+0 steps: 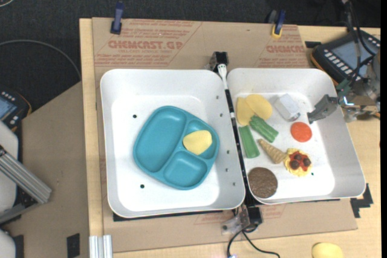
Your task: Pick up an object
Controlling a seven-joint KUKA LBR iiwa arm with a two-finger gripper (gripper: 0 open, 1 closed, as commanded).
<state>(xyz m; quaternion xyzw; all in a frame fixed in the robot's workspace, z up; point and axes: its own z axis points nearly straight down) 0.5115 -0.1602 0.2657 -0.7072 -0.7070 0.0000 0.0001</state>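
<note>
Camera view: gripper over right bin upper right edge, open or closed cannot tell, nothing seen in it; red round piece just below-left, grey block left; teal plate with yellow piece in left bin.

A brown cardboard sheet with red lettering lies under the bins, pinned along its far edge by a blue clamp and a blue-and-yellow clamp, while a black handheld control pendant rests beyond the right bin.
</note>
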